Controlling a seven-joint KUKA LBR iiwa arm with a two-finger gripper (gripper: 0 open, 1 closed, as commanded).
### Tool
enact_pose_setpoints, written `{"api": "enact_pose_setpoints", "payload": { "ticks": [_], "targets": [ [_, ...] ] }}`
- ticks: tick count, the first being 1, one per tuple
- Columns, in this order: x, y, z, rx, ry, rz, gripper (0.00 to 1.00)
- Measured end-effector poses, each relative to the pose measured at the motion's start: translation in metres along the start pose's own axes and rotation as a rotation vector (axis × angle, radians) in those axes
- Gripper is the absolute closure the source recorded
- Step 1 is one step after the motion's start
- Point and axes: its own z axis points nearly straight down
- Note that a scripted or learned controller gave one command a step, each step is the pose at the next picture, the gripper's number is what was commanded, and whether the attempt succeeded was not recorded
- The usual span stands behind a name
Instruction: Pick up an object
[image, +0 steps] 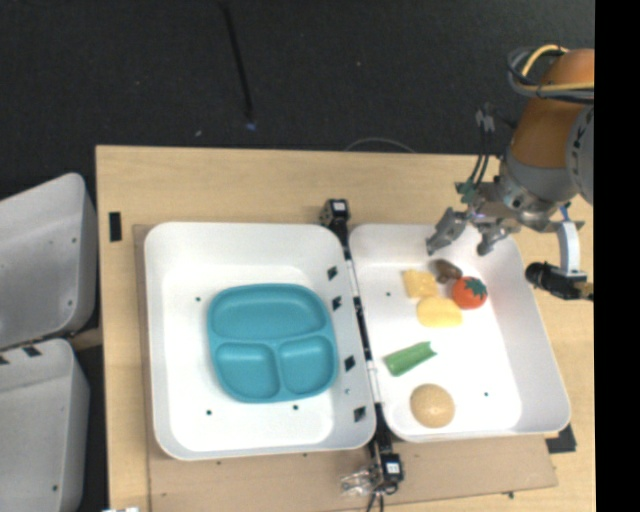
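Your gripper (468, 236) is hanging over the top edge of the right bin (535, 330), w/ its two fingers (441, 237) spread apart and nothing sitting between them, so it's released. Above it, the grey wrist is joining the orange band of the arm (545, 130), which is reaching in from the right side of the view.

Just below the gripper, inside the right bin, you're looking at a tight cluster of toy food. A small dark brown piece (446, 269) is lying nearest the fingers but not touching them. A pale yellow block (421, 283) is sitting just left of it. A red tomato w/ a green top (469, 291) is sitting to the right, and a yellow rounded piece (439, 313) is resting just beneath, touching or nearly touching the tomato. Further down, a green flat piece (409, 357) is lying at a tilt, apart from the cluster. A tan round item (432, 405) is sitting near the bin's bottom edge.

The left bin (170, 400) is holding a teal divided plate (271, 340) w/ three compartments, roughly centred. Both bins are resting side by side on a light wood bench (120, 190).
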Motion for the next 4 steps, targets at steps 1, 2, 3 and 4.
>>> {"api": "enact_pose_setpoints", "payload": {
  "ticks": [1,2,3,4],
  "targets": [
    [0.000,0.003,-0.009,-0.014,-0.002,-0.002,0.00],
    [0.000,0.009,0.051,-0.010,-0.004,-0.005,0.00],
    [-0.002,0.009,0.104,-0.010,-0.004,-0.005,0.00],
    [-0.003,0.011,0.089,-0.016,-0.007,-0.007,1.00]
  ]
}}
